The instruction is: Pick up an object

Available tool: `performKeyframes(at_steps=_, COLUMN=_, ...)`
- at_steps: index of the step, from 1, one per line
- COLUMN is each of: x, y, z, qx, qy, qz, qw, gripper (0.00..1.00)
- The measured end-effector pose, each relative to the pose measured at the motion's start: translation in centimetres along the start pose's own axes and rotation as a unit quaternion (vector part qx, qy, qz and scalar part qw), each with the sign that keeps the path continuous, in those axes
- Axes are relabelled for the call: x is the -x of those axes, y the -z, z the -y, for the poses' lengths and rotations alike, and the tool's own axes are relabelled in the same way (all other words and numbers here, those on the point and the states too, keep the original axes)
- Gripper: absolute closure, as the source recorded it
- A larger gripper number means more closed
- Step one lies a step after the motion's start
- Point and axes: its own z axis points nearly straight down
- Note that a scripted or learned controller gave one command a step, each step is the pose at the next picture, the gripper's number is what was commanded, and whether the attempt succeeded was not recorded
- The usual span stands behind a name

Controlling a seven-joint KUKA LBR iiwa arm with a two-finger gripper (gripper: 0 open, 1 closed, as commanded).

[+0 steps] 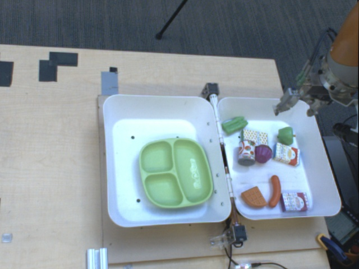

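Note:
The right bin (324, 167) holds several toy foods: a green pod (234, 124), a patterned box (255, 137), a small can (245, 153), a purple ball (262, 153), a green pepper (285, 134), a snack box (285, 154), an orange wedge (253, 197), a red sausage (274, 190) and a red carton (294, 201). My gripper (294, 107) hovers over the bin's far right corner, open, with nothing between its fingers. It is above and behind the green pepper.
The left bin (112, 150) holds a light green divided plate (175, 172). A clamp (211, 89) sits at the far end of the seam between the bins. Cables lie at the bench's front edge (235, 237).

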Motion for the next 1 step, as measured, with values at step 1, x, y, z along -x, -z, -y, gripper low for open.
performKeyframes(at_steps=1, x=-0.26, y=-16.2, z=5.95, qx=-0.002, qy=-0.002, qz=0.0, qw=1.0, gripper=0.0)
